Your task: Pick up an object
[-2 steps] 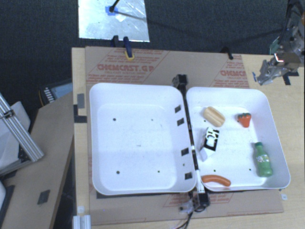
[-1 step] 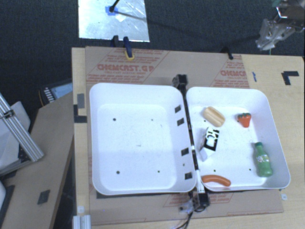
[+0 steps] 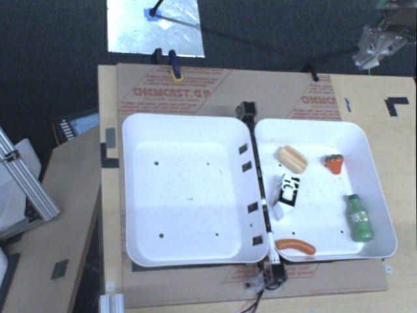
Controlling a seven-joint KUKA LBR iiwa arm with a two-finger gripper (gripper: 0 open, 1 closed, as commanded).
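Note:
The right bin [image 3: 365,142] holds several small items: a tan bread roll [image 3: 292,158], a red-orange strawberry-like piece [image 3: 334,163], a black-and-white block [image 3: 288,190], a green bottle [image 3: 358,218] and an orange sausage [image 3: 295,246] near the front wall. My gripper [image 3: 378,47] hangs at the top right of the camera view, above the bench's far edge and well beyond the right bin. Nothing shows between its fingers.
The left bin [image 3: 130,175] sits beside the right one, with a black clip divider [image 3: 255,175] between them. A shiny metal sheet [image 3: 155,18] lies on the dark floor at the far left. An aluminium rail [image 3: 23,181] stands at the left edge.

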